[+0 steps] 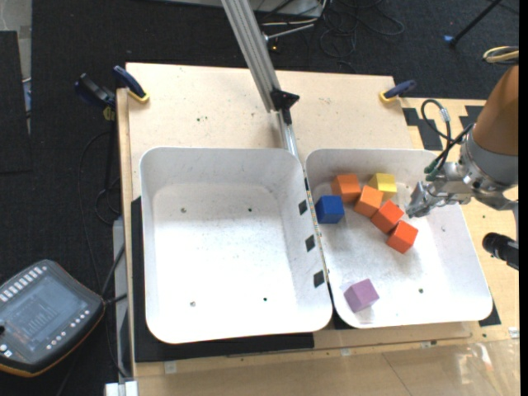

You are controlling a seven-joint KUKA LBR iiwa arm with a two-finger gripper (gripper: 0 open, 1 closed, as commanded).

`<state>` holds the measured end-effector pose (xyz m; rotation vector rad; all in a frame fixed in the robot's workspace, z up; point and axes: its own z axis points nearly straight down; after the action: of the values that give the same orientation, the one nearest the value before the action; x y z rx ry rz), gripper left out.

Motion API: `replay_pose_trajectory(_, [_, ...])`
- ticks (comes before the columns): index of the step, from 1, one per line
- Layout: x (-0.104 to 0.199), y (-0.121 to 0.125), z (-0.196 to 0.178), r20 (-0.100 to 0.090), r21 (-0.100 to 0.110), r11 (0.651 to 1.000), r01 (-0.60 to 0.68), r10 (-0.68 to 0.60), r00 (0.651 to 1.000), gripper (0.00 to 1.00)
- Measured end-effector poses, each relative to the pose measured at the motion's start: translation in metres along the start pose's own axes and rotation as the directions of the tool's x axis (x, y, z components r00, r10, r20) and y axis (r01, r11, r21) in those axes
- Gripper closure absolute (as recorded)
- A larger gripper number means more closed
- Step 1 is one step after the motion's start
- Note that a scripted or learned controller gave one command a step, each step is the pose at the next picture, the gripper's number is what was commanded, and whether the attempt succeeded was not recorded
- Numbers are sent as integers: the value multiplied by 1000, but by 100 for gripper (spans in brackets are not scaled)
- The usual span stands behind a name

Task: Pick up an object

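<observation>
The right bin [462,304] holds several blocks. A blue cube [330,209] lies near its left wall. Orange cubes [347,186] [369,200] [387,216] [403,237] run in a slanted line, with a yellow cube [384,183] behind them. A purple cube [361,295] rests alone toward the front. My gripper [417,204] hangs low at the right end of the orange row, just right of the third orange cube. Nothing shows between its fingers.
The left bin [165,320] stands beside the right one, sharing a middle wall with black marks. A slanted metal rod [252,44] reaches down to the bins' back edge. A pendant controller [41,316] lies at the lower left, off the bench.
</observation>
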<state>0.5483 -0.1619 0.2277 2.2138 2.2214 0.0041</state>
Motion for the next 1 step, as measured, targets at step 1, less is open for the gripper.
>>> replay_pose_trajectory(1, [55,-6,4,-4,6,1000,4,-4,1000,100])
